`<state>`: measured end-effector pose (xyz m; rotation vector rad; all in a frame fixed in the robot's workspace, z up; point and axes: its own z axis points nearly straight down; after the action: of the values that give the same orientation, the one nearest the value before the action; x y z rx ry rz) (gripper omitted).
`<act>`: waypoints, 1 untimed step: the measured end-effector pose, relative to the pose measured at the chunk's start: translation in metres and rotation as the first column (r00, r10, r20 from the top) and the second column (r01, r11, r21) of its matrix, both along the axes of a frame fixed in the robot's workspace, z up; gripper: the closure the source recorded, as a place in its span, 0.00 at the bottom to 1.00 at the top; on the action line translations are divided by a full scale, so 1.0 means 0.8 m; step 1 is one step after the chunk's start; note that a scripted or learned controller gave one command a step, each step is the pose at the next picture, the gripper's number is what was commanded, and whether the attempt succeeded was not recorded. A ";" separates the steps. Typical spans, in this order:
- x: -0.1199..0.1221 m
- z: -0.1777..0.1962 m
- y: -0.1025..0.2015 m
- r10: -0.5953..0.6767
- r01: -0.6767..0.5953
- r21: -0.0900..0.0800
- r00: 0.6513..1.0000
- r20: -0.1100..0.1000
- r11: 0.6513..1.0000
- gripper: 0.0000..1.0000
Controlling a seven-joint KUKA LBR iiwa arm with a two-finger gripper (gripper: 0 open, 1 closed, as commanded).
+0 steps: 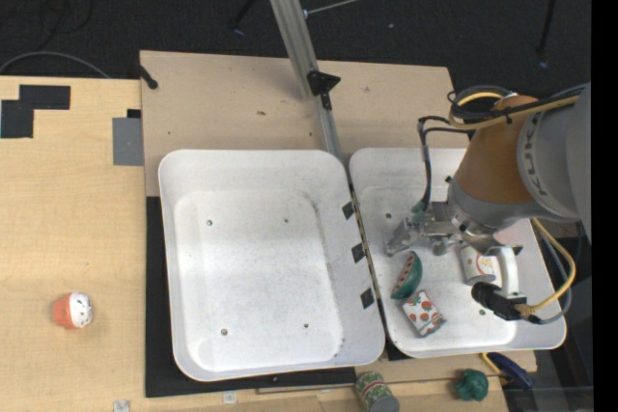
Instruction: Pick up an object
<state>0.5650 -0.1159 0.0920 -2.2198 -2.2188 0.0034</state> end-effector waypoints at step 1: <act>-0.001 0.014 -0.002 -0.006 0.006 0.000 1.000 0.000 1.000 1.00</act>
<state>0.5645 -0.1176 0.1034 -2.2262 -2.2119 0.0036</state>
